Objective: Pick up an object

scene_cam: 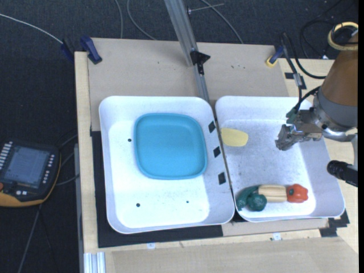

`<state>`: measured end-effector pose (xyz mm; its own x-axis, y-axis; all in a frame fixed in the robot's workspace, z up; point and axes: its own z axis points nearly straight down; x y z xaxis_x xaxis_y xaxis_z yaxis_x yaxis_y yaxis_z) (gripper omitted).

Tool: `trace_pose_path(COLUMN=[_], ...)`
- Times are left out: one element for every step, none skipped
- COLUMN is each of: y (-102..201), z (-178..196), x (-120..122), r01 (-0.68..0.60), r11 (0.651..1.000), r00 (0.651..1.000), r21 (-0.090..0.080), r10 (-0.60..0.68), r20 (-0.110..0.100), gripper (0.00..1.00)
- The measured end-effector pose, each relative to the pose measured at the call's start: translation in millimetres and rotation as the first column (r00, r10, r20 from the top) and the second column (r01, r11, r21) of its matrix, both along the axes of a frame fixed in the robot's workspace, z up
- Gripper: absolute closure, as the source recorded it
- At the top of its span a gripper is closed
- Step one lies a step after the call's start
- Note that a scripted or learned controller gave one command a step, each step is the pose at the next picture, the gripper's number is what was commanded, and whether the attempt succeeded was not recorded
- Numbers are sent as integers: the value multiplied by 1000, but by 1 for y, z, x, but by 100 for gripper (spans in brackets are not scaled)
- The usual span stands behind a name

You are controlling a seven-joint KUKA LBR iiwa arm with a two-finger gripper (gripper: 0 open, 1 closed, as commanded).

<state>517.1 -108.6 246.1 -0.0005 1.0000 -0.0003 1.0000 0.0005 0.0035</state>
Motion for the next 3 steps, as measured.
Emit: trace_pose_path(y=[53, 102, 159], z=[-12, -10, -1], x=[5, 21, 25], r01=[-4, -4, -5], r11=[1000, 1000, 1000], r00=[1000, 1000, 1000], r21=[1, 1, 2], r10=[4, 4, 5], r20=[-4, -3, -3], gripper=[100, 100, 100])
